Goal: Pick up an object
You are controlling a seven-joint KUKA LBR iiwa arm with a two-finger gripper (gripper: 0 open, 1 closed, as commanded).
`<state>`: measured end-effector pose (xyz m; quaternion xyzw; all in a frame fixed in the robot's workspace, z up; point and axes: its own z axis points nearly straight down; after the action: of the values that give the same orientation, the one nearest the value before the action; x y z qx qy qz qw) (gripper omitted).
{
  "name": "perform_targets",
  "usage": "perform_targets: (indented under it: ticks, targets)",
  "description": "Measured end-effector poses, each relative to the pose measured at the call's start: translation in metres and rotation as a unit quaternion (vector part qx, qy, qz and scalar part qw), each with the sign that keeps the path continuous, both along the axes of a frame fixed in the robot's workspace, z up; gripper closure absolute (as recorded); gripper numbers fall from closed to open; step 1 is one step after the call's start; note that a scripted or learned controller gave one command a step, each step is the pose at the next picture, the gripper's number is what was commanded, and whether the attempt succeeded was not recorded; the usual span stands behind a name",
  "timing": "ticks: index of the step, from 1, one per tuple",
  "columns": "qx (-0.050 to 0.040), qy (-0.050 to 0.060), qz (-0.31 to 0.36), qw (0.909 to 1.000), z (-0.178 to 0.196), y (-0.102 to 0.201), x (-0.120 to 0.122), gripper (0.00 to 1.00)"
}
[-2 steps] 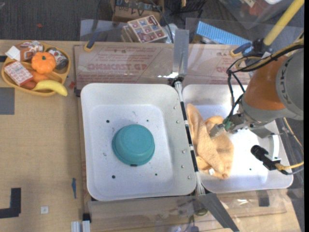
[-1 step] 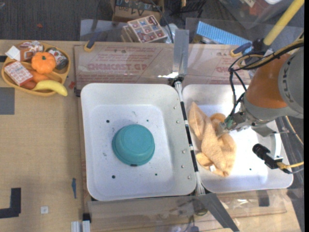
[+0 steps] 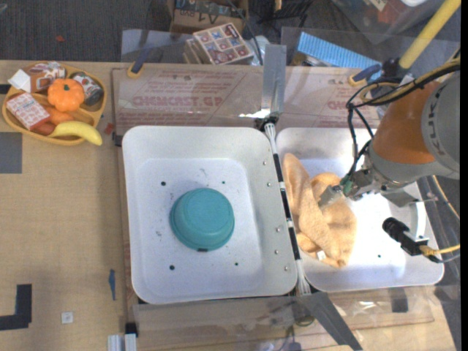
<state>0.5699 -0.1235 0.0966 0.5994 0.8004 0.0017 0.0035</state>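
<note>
Left bin [image 3: 139,159]: one teal bowl [image 3: 202,219], upside down, near its middle.

Right bin [image 3: 409,269]: one tan cloth [image 3: 322,225], crumpled, lying along the bin's left side from the far wall to the near part. A raised fold of it stands at the cloth's middle right.

My claw [image 3: 337,194]: low over the right bin, at that raised fold, touching or just above the cloth. I cannot tell whether it is open or closed, nor whether any cloth is caught in it.

My arm [image 3: 413,134]: grey with the orange band, reaching in from the right over the right bin.

Bench [image 3: 58,225], far left: a yellow tray [image 3: 14,115] holding a small pumpkin [image 3: 66,94], a banana [image 3: 77,130] and small boxes.
</note>
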Motion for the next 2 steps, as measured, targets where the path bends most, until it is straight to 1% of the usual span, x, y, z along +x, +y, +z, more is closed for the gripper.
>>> perform_targets:
  ticks: [1,2]
  targets:
    - [-0.0012,0.000,-0.002,1.0000,-0.0084,0.0183,0.0112,0.00]
    - [-0.0009,0.000,-0.003,1.0000,0.0001,0.0180,0.0113,1.00]
